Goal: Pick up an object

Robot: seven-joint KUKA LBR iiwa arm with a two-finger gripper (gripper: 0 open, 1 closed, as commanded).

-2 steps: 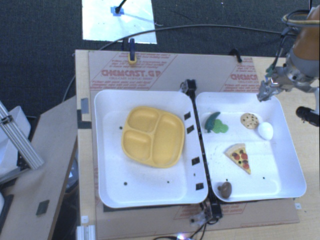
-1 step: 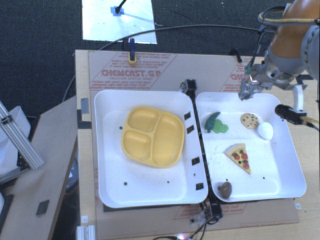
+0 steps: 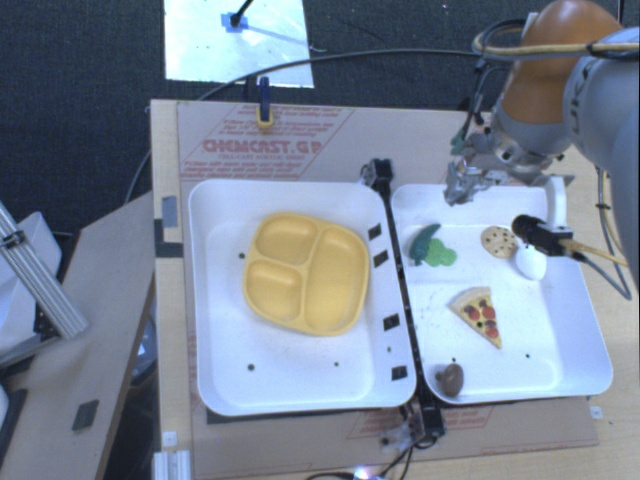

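The right bin (image 3: 580,368) holds a green broccoli piece (image 3: 430,247), a round cookie (image 3: 497,240), a white egg-shaped object (image 3: 529,262), a pizza slice (image 3: 479,315) and a brown lump (image 3: 450,378) near the front edge. My gripper (image 3: 462,189) hangs over the bin's back left corner, above and behind the broccoli. Nothing shows between its fingers. Its fingers are small and dark against the arm.
The left bin (image 3: 220,368) holds a yellow divided plate (image 3: 305,273). A black hinge strip (image 3: 392,278) runs between the bins. A cable (image 3: 580,248) with a black plug crosses the right bin's back right. Cardboard (image 3: 300,143) lies behind the bins.
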